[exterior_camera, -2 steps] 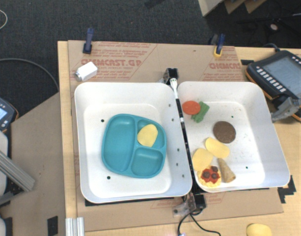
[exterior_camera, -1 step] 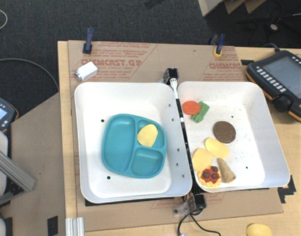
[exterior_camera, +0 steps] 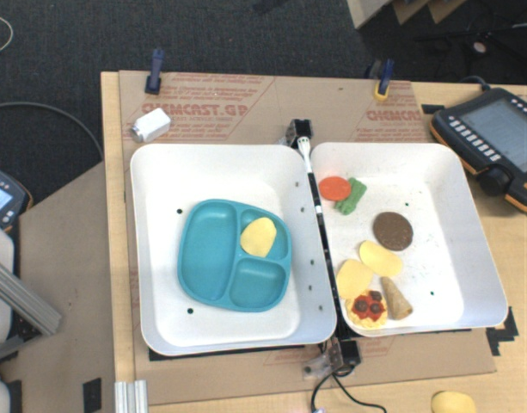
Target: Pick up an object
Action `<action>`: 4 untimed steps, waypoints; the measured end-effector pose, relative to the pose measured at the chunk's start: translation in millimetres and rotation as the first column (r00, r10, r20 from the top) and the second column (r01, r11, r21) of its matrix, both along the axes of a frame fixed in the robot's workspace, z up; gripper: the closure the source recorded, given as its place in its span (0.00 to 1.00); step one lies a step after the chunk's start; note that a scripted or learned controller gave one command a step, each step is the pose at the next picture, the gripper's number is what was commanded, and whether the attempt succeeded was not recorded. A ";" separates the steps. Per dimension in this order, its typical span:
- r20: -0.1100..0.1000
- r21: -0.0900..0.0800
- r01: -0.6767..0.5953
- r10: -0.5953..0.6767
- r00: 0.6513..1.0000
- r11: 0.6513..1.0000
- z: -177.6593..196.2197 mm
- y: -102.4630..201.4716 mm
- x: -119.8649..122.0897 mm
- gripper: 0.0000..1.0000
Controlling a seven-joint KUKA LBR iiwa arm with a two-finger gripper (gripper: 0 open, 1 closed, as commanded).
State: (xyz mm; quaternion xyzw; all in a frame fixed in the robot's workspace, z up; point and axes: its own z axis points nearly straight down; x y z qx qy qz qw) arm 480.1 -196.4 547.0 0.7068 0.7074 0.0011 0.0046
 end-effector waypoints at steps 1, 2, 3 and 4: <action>-0.023 0.010 0.001 -0.001 1.000 1.000 -156.4 14.5 -1.8 1.00; -0.012 0.006 -0.003 0.003 1.000 1.000 -282.4 -4.0 113.3 1.00; 0.001 0.002 0.003 -0.003 1.000 1.000 -186.2 6.8 42.4 1.00; 0.010 -0.003 0.003 -0.003 1.000 1.000 -56.9 -3.6 -1.5 1.00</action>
